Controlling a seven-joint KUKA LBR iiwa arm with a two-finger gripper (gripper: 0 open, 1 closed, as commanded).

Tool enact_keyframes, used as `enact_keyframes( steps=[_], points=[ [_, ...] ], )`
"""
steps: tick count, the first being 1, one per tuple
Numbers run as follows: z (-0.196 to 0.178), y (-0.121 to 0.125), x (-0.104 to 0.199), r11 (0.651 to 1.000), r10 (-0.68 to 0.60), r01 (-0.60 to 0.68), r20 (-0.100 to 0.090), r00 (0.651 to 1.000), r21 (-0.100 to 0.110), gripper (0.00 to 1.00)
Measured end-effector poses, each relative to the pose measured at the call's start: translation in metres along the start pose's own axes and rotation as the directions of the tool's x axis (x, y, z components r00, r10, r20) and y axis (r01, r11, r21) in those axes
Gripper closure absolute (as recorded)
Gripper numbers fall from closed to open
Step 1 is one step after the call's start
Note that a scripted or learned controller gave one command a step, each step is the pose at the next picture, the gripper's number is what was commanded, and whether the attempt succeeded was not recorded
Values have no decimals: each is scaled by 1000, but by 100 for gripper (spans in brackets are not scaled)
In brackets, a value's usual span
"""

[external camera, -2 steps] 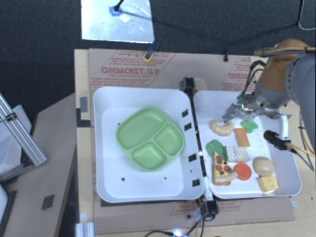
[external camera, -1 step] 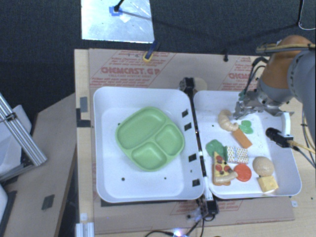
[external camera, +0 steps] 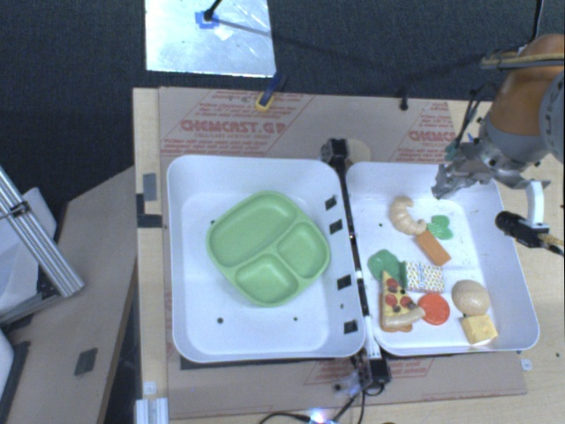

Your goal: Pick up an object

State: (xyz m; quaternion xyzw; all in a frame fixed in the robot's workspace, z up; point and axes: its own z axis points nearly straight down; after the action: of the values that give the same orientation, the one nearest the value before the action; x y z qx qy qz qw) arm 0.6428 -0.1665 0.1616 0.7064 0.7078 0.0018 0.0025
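Note:
My gripper [external camera: 445, 189] hangs over the back of the right bin [external camera: 494, 201], just right of a tan croissant [external camera: 405, 214]. Nothing shows between its fingers. Toy foods lie in that bin: an orange carrot stick [external camera: 433, 246], a green piece [external camera: 440, 227], a green leaf [external camera: 386, 263], a patterned cracker [external camera: 425, 277], a pizza slice [external camera: 396, 306], a red tomato slice [external camera: 433, 308], a tan potato [external camera: 470, 297] and a yellow cheese block [external camera: 479, 328].
The left bin [external camera: 190, 325] holds a green divided plate [external camera: 267, 247]. A black divider with clips [external camera: 349, 237] runs between the bins. The grey and orange arm [external camera: 525, 104] enters from the upper right. A metal sheet [external camera: 209, 25] lies beyond the bench.

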Motion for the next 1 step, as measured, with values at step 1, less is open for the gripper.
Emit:
enact_keyframes(
  steps=[1],
  points=[
    [-47, 5, -7, 1000, -1, 1, 0, 1000, 2, 100]
  ],
)
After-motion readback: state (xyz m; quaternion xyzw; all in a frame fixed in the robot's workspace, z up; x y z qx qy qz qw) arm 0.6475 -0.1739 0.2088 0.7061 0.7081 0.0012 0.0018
